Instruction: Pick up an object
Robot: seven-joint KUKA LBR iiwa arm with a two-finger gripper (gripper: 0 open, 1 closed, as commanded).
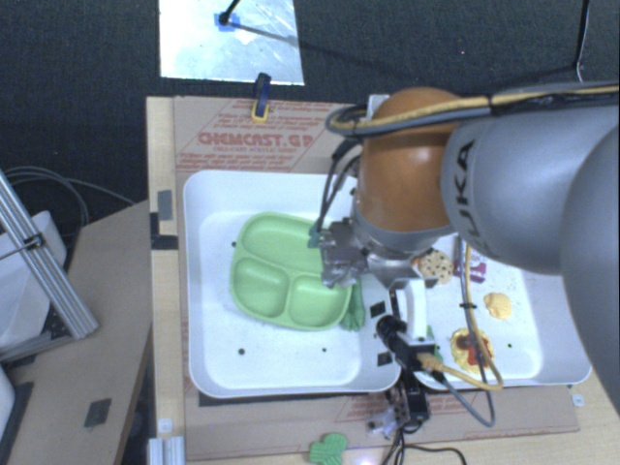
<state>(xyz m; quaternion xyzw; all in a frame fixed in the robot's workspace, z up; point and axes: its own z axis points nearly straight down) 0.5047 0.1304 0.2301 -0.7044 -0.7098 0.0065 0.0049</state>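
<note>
Risk of slipping off the thin right rim of the green divided plate [286, 277], tilted in the left bin [208, 260]; jaws [341, 271] hidden, state unreadable.

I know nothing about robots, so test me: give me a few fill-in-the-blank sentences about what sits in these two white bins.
1. The divided tray in the left bin is coloured ____.
2. That tray is split into ____ compartments.
3. The speckled cookie lies in the ____ bin.
4. The band above the arm's wrist is coloured ____.

Missing words: green; three; right; orange
</note>
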